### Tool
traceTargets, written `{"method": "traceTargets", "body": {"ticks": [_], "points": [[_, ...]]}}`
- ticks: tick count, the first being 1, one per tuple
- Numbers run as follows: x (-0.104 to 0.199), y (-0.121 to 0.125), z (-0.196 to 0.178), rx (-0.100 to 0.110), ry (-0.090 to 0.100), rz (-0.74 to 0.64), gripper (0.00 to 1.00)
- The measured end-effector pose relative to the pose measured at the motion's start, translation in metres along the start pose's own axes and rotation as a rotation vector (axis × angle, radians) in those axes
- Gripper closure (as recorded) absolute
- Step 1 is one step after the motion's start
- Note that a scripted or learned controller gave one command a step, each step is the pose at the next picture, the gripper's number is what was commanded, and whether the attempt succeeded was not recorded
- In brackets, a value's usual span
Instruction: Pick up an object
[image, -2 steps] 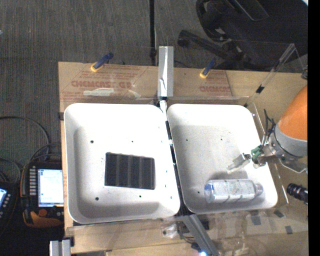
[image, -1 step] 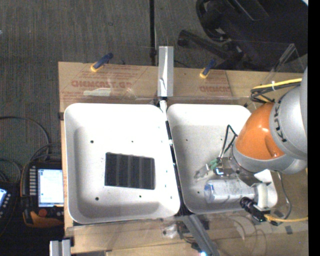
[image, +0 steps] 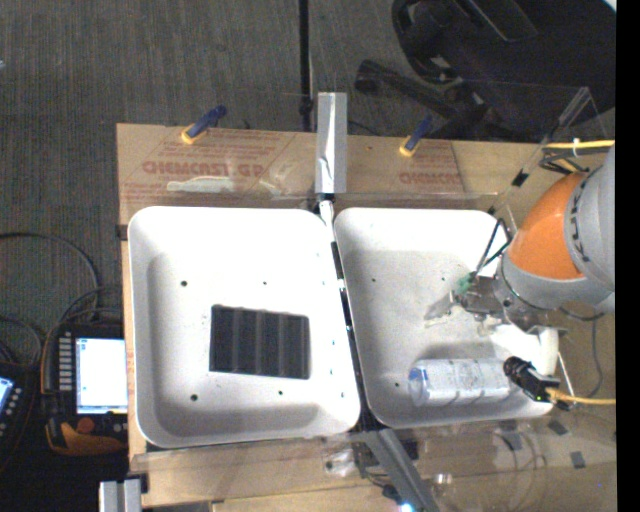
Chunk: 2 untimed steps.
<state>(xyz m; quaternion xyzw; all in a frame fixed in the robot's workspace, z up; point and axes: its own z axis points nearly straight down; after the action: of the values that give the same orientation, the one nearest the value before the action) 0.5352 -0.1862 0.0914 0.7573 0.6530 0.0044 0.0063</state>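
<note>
The object to pick appears to be the pale, clear-and-white cylindrical plastic bottle with a blue end (image: 460, 381), lying on its side along the near wall of the right white bin (image: 400, 250). A dark, ribbed rectangular block (image: 259, 342) lies flat in the middle of the left white bin (image: 160, 240), well apart from the arm. The grey arm with its orange band (image: 545, 240) reaches into the right bin from the right, and the gripper (image: 470, 292) sits near the bin's right wall, above and apart from the bottle; its state cannot be told from this view.

To do the pick well, the gripper would probably need to travel toward the near wall, centre over the bottle's middle, and close across its width rather than along its length, since a round body may roll. The bin's sloping wall just beside the bottle could crowd one side of the grasp.

The gripper's tip is small, blurred and partly masked by the wrist. A small greenish spot near it cannot be identified.
</note>
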Motion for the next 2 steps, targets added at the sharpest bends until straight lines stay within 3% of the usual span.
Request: {"method": "traceTargets", "body": {"ticks": [1, 2], "points": [[0.009, -0.047, -0.002, -0.005, -0.004, -0.403, 0.0], [0.005, 0.023, 0.0, 0.002, -0.001, -0.238, 0.0]]}}
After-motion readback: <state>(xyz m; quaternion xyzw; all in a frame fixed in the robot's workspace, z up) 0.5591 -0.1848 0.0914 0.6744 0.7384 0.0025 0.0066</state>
